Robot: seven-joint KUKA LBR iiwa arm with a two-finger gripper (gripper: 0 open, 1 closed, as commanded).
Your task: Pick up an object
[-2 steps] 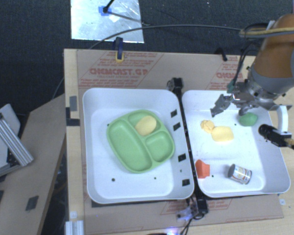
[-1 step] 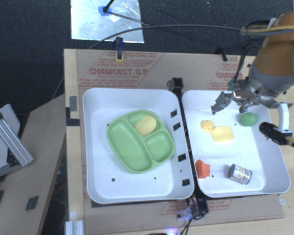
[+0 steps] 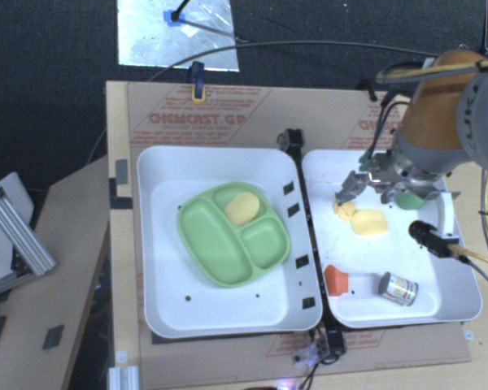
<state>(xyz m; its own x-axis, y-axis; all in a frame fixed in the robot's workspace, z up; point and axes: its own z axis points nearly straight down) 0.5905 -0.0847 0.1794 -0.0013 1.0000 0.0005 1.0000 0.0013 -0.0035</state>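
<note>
My gripper [image 3: 352, 190] hangs over the upper part of the right bin [image 3: 464, 295], at the end of the grey and orange arm [image 3: 439, 116]. Just below it lies a small yellow piece [image 3: 344, 210], and beside that a larger pale yellow lump [image 3: 369, 223]. A green object [image 3: 408, 200] sits partly hidden under the wrist. Lower in the same bin are an orange-red block [image 3: 336, 280] and a small can [image 3: 398, 288] on its side. Nothing can be seen held by the gripper.
The left bin [image 3: 159, 299] holds a green divided plate [image 3: 215, 246] with a yellow item [image 3: 243, 208] in its upper compartment. A black divider [image 3: 305, 226] runs between the bins. A black part with a cable [image 3: 431, 240] juts over the right bin's right side.
</note>
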